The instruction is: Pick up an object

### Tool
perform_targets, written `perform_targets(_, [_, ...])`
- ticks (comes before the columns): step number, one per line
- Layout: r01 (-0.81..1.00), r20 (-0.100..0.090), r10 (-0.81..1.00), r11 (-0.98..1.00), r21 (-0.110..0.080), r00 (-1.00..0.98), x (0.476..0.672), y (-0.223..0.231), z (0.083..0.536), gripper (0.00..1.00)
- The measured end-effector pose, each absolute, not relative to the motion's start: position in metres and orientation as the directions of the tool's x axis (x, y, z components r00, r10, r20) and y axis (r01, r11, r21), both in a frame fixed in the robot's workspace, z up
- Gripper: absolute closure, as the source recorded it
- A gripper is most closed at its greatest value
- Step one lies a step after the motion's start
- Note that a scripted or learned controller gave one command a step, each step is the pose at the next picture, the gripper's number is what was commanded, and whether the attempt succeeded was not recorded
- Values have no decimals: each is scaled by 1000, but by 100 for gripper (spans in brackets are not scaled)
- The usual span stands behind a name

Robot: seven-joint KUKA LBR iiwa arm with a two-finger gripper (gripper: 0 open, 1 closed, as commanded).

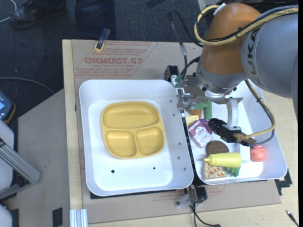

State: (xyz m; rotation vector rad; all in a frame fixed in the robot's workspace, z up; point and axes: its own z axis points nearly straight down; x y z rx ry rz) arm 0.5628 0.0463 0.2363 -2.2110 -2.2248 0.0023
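Lying at the near end of the right bin [277, 167], a yellow toy bottle [223, 160] is judged light, stiff and slick; it is best taken across its middle. Whether the fingers [204, 105] are spread cannot be told.

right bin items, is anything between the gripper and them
Nothing visible. The gripper hangs at the far end of the right bin, directly over the pile, with the purple packet and brown cookie just nearer the camera.
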Motion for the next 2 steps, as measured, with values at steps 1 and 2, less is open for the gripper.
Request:
perform_targets(1, [1000,1,1000,4,-5,-4,556,79,222,100])
perform_targets(2, [1000,1,1000,0,-4,0,547,71,230,100])
